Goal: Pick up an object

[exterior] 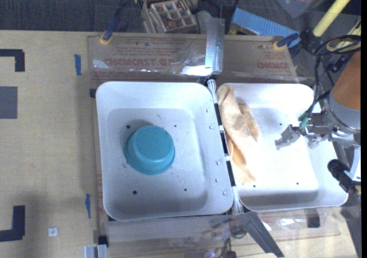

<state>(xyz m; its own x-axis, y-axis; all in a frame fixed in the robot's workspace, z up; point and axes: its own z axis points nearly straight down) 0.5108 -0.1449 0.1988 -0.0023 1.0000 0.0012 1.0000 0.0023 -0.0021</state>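
Observation:
A blue bowl (150,149) sits upside down in the middle of the left bin (114,102). A tan cloth (238,128) lies crumpled along the left wall of the right bin (275,194). My gripper (296,138) hangs over the right side of the right bin, a short way right of the cloth and not touching it. Its fingers (283,137) stand open with nothing between them. The arm comes in from the right edge, with its orange band (348,88) above the wrist.
A metal strip (214,50) and clear plastic lie behind the bins on cardboard. Boxes and clutter stand beyond the bench's far edge. Bare wooden bench top (46,136) extends to the left of the bins.

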